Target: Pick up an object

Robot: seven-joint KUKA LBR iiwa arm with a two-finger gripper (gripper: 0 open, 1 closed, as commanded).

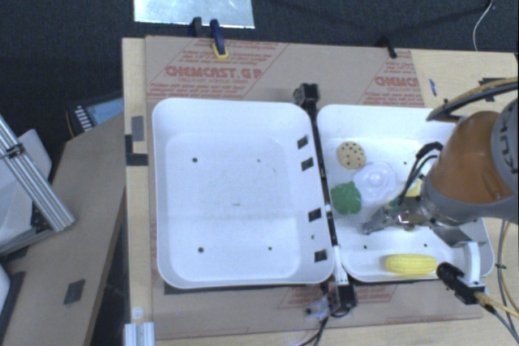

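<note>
**Pincer low in the right bin, nothing between its fingers**

The grey arm [474,166] with its orange band reaches in from the right and brings the pincer [375,223] down into the right bin [389,119]. Its fingers look slightly spread and bare, their tips on the bin floor just below a green object [346,198]. A clear, rounded plastic item [376,179] sits just right of the green one, and a round tan cookie-like disc [350,154] lies above them, near the divider. A yellow corn cob [409,262] rests along the bin's near wall, apart from the pincer. The left bin [235,113] sits alongside on the cardboard-covered tabletop [268,69].
</note>
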